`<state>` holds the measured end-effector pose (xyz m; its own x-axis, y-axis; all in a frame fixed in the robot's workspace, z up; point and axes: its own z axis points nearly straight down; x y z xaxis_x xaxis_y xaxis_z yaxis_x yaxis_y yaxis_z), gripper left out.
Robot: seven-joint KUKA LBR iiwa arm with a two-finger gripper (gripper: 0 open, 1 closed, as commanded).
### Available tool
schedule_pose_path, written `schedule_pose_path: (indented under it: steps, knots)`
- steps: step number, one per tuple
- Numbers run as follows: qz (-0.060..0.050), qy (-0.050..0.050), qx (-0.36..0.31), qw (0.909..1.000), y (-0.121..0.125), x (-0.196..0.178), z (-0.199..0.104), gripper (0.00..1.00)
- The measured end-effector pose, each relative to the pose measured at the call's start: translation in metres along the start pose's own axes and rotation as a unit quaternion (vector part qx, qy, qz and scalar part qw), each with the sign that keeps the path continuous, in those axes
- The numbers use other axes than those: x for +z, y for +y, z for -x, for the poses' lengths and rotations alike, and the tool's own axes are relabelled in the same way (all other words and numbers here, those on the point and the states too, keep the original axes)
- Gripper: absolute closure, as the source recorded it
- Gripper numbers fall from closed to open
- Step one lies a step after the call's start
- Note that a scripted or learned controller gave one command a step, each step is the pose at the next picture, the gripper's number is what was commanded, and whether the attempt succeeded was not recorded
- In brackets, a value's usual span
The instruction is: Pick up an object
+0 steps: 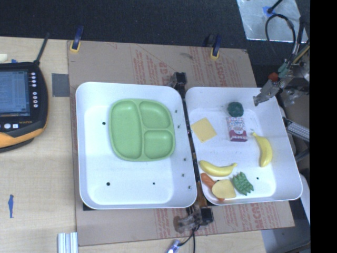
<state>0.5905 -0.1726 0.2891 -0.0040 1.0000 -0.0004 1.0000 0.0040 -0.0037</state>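
Note:
The right bin [281, 194] holds several toy foods. A yellow cheese slice [204, 129] lies at its left, with a dark green round piece [235, 108] and a red and white packet [237, 128] further right. One banana [264, 149] lies by the right wall and a second banana [217, 168] near the front. An orange carrot [207, 180], a peach-coloured slice [224, 189] and a green leafy piece [242, 183] crowd the front corner. My gripper [263, 95] hangs over the bin's far right corner, apart from all of them, with nothing seen in it.
The left bin [95, 188] carries a green divided plate [141, 129]. A tablet-like pendant [18, 103] lies on the bench at far left. Clamps [212, 45] pin the cardboard under the bins. Cables and arm hardware [289, 73] stand at the right.

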Motion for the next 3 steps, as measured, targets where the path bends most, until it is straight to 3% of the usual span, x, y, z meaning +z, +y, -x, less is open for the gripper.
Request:
schedule_pose_path:
  steps: [1, 2, 3]
  knots:
    - [-0.001, 0.000, -0.001, 1.0000, 0.065, 0.122, 0.022, 0.00]
    - [-0.001, 0.000, -0.001, 1.0000, 0.066, 0.188, 0.000, 0.00]
    - [-0.001, 0.000, -0.001, 1.0000, 0.066, 0.197, -0.026, 0.00]
